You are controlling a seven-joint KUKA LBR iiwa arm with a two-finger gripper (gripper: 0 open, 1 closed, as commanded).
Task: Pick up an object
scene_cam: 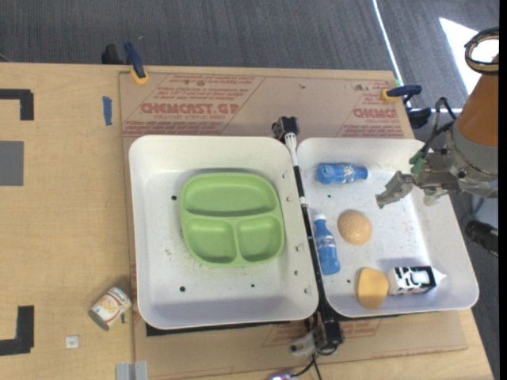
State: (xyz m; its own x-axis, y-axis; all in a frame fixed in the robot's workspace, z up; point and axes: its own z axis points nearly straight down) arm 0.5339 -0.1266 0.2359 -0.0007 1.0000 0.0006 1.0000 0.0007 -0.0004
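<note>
The right bin (pixel 451 236) holds a blue bottle (pixel 342 172) lying at the back and a second blue bottle (pixel 325 245) along the left wall. A tan round ball (pixel 355 226) sits in the middle. A yellow-orange lump (pixel 372 286) lies at the front, touching a black-and-white carton (pixel 414 279). My gripper (pixel 412 194) hangs over the bin's right-back part, right of the ball and the back bottle. It is open, with nothing between its fingers.
The left bin (pixel 150 212) holds a green divided plate (pixel 232 216). A small carton (pixel 109 307) lies on the bench off the left bin's front corner. Clamps (pixel 139 70) pin the cardboard sheet at the back.
</note>
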